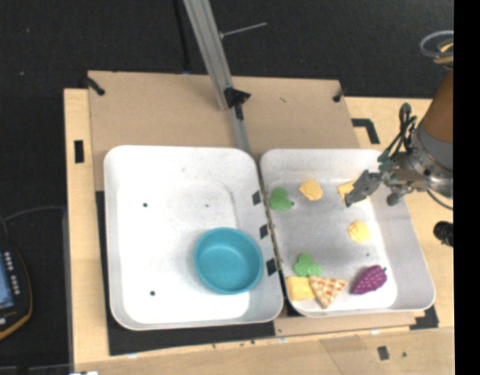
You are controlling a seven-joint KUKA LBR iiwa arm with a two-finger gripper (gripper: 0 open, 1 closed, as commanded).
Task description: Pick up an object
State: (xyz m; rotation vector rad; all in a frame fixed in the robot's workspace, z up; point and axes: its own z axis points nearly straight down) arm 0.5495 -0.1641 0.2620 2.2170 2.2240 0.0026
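Several toy foods in right bin (415, 266); yellow piece (346, 187) just left of gripper (363, 191), touching or not unclear. Arm enters from right, grip state can't tell

One camera, fixed above the bench (76, 209), looking down at a slant; it stands far enough off to take in both bins whole, the left bin (130, 178) and the right bin (403, 248) side by side near the middle of the view; the bench's far edge lies toward the top, its near edge at the bottom; dark floor (83, 22) shows beyond the far edge and down the left side; a grey pole (212, 49) slants in from the top; the arm (439, 123) enters from the right.
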